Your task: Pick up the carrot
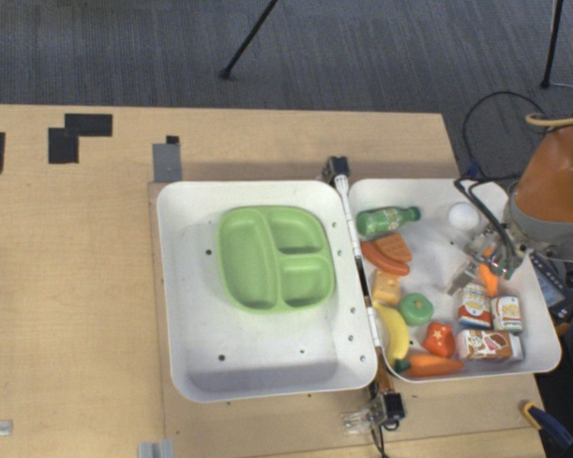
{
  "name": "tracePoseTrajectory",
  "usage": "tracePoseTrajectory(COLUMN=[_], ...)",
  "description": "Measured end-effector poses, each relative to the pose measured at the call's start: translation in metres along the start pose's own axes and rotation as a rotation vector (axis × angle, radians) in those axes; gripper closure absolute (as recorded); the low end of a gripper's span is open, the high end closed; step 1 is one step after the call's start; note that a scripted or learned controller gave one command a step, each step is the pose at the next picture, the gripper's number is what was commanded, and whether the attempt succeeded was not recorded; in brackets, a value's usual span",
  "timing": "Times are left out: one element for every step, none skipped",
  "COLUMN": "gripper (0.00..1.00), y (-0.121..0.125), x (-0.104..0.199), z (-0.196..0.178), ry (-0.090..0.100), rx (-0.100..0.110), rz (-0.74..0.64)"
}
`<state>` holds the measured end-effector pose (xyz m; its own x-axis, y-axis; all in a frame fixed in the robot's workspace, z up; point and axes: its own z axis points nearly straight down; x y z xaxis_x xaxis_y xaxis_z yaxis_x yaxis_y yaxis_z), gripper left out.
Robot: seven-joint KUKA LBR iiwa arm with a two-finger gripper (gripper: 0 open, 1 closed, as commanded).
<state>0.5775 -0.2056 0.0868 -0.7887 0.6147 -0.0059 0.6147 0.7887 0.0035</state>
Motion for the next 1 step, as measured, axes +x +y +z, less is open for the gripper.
tracePoseTrajectory(gripper=[0.0], y=[0.0173], x=[-0.0225], z=[-0.0902], ry=[-0.002], rx=[0.0], rz=[-0.199])
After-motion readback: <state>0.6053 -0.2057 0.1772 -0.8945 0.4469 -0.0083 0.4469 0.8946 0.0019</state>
